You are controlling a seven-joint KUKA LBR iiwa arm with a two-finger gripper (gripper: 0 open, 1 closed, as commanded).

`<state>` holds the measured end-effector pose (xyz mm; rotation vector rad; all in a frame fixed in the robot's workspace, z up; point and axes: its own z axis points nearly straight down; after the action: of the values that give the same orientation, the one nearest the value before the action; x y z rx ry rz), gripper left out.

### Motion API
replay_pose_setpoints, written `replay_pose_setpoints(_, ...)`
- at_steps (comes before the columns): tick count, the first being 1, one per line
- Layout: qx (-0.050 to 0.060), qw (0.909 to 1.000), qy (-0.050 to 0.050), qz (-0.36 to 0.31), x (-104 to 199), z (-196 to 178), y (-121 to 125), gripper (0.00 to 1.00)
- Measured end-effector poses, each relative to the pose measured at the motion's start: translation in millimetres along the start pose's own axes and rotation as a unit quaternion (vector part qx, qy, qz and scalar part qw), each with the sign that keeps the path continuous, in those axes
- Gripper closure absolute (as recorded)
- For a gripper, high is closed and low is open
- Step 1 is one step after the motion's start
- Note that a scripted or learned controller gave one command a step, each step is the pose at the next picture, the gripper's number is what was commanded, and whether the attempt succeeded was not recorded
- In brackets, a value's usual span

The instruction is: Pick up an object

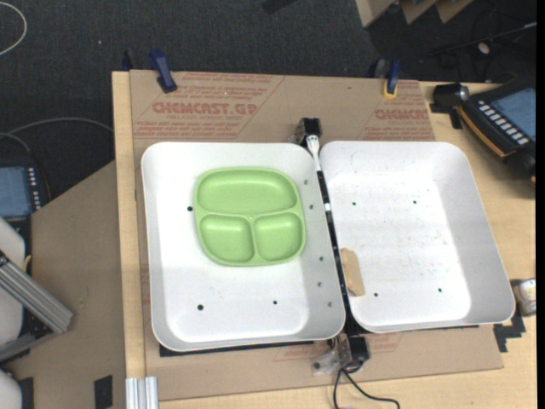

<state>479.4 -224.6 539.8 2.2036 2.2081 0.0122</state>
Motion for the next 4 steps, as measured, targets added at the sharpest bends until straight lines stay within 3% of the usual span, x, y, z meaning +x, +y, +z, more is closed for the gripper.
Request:
replay_pose_setpoints(1,0.007,1.0000,0.002,0.000,0,-1,1,1.00)
replay_pose_setpoints(2,0.016,0.9998,0.008,0.000,31,117,-3,1.00)
replay_pose_setpoints(3,0.015,0.9999,0.007,-0.001,77,209,-5,1.00)
replay_pose_setpoints(4,0.014,0.9998,0.008,-0.006,207,253,-5,1.00)
